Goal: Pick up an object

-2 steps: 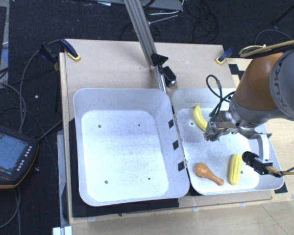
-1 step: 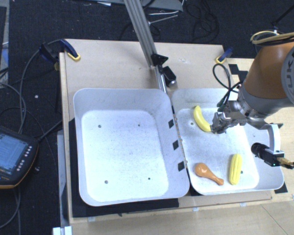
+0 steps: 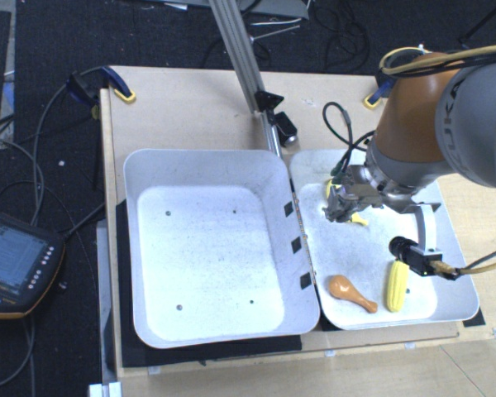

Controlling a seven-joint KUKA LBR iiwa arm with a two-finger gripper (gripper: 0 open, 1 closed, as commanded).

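My gripper [image 3: 341, 211] hangs low over the upper left part of the right bin [image 3: 457, 307]. A small yellow object [image 3: 360, 219] peeks out from under it on the right side, mostly hidden by the gripper body. Whether the gripper touches or holds it I cannot tell. Toward the front of the same bin lie a tan drumstick-shaped toy [image 3: 351, 292] and a yellow corn cob [image 3: 396, 285], both well apart from the gripper.
The left bin [image 3: 207, 246] sits beside the right one, their rims meeting near the middle. A slanted metal post [image 3: 244, 52] rises behind the bins. A handheld controller [image 3: 12, 263] lies off the bench at the left.
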